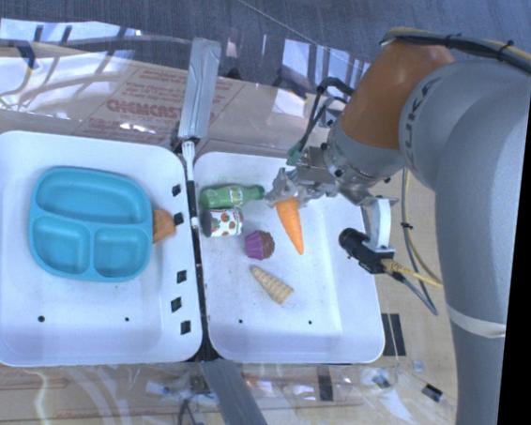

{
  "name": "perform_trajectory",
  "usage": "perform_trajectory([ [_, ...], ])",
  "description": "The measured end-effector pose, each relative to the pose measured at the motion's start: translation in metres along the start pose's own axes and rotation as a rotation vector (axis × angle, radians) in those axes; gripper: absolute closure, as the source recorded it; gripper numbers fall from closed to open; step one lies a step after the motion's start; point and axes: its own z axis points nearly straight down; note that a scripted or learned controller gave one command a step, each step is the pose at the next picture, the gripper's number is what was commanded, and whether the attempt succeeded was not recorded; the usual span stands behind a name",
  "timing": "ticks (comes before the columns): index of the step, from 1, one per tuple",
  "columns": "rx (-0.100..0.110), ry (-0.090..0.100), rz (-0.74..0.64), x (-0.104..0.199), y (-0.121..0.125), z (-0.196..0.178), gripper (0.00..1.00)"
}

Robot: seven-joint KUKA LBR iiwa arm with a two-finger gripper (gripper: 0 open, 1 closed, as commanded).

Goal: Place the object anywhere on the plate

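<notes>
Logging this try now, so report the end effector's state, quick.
End effector: over the right bin, at the top of the carrot; whether it grips the carrot cannot be told.

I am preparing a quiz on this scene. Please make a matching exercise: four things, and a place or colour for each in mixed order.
Things:
1. plate
2. carrot
3. bottle
4. cone

Places or colours:
A. green, beside the divider
B. blue, in the left bin
C. beige, nearest the right bin's front
D. orange, just below the gripper

Pairs: 1-B, 2-D, 3-A, 4-C
</notes>
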Motion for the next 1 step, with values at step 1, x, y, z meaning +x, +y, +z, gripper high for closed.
perform_trajectory([
  [1,0.005,0.001,-0.008,0.1087,-0.0247,0.0207,1.0],
])
